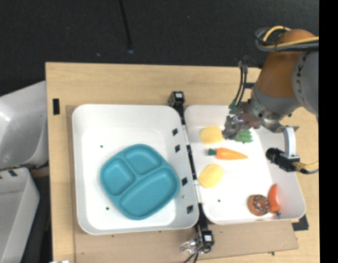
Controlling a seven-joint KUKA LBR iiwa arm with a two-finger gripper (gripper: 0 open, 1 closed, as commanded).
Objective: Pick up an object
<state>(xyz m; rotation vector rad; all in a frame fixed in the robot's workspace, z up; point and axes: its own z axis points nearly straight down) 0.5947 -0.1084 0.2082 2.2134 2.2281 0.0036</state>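
The right bin (240, 215) holds several toy foods. A pale yellow piece (210, 134) lies at its back left, with a green leafy piece (245, 137) to its right. An orange carrot (231, 154) lies in the middle and a second yellow piece (211, 175) sits in front of it. A brown donut (258, 204) and a red pepper (274, 197) rest at the front right corner. My gripper (233, 127) is low over the back of this bin, between the yellow piece and the green piece, touching or almost touching the green one.
The left bin (86, 125) holds a blue divided plate (138, 181). A raised divider (186, 152) separates the two bins. The arm (278, 81) comes in over the right bin's back right corner.
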